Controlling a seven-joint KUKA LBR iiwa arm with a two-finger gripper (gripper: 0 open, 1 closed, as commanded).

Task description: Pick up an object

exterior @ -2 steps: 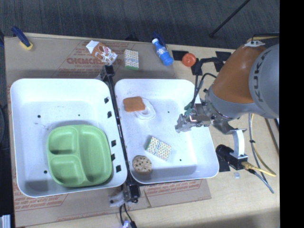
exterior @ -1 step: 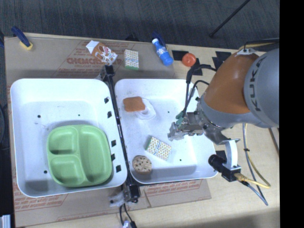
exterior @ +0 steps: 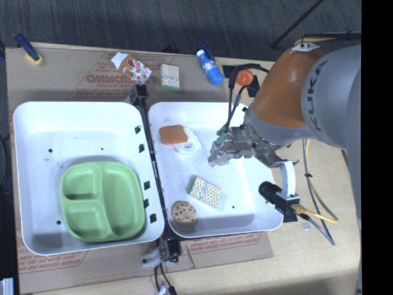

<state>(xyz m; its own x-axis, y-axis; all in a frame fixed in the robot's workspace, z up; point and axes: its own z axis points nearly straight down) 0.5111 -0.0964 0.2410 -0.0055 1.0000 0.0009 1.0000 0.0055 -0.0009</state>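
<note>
The fingers (exterior: 216, 154) hang low in the right white bin (exterior: 245, 220); whether they are spread or closed I cannot tell. An orange sponge-like block (exterior: 173, 134) lies just left of them, with a patterned square packet (exterior: 205, 192) and a round speckled cookie (exterior: 183, 212) nearer the front.

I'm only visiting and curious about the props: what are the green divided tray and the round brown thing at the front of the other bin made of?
The green tray looks like moulded plastic: even pale green, soft sheen, rounded compartment edges. The round brown thing resembles a speckled cookie, matte and grainy; whether it is real food or a plastic or foam replica, I can't tell from here.
</note>
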